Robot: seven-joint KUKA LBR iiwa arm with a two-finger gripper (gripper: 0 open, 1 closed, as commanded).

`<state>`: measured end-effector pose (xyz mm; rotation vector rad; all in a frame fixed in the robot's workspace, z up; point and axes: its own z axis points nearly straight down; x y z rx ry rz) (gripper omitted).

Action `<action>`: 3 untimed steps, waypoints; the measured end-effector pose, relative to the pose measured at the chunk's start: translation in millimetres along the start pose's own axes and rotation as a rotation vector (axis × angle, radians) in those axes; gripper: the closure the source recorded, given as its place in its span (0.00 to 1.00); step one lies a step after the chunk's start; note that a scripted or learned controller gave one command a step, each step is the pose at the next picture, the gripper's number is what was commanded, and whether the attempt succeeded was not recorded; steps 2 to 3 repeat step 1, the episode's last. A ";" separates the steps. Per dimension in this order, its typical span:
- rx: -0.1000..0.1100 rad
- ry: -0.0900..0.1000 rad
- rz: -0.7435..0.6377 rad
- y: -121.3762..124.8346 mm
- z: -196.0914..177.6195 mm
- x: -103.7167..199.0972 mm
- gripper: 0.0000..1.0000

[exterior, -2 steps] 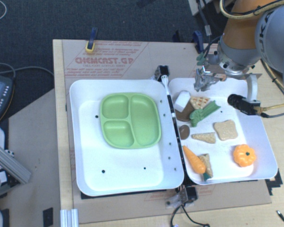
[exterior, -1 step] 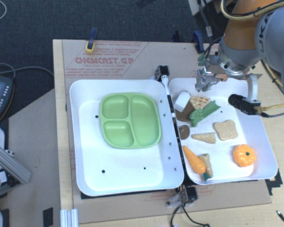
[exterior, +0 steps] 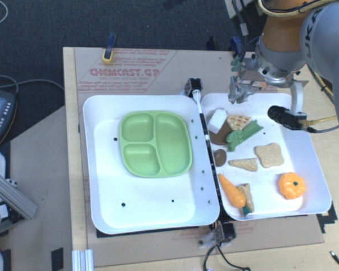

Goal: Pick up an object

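Dark carpet surrounds a light wooden surface that carries two shallow white bins side by side, their inner rims touching along a black clip strip.

Left bin: holds one green divided plate with three compartments, lying flat toward the bin's far half. The near half of this bin's floor is bare, with wide room along the left and near walls.

Right bin: holds a cluster of small play-food items.
- A white block lies near the far left corner, touching a brown piece below it.
- A cracker sits just beside the white block.
- A green leafy item lies diagonally across the middle.
- A dark oval piece rests against the left wall.
- A tan wedge and a toast slice lie near the centre.
- A carrot lies near the near left corner, touching a small wrapped item.
- An orange pumpkin sits near the right wall, apart from the rest.

The tool hangs over the right bin's far rim, above and just beyond the cracker, with nothing between its fingers. How far it is open: cannot tell. The right side of this bin's floor, between toast slice and far wall, is bare.
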<state>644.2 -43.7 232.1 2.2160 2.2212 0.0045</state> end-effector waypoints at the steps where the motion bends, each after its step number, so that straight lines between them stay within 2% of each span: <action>1: 0.008 0.000 0.004 -1.4 17.2 -9.6 1.00; 3: 0.008 0.000 0.004 -1.4 17.2 -9.6 1.00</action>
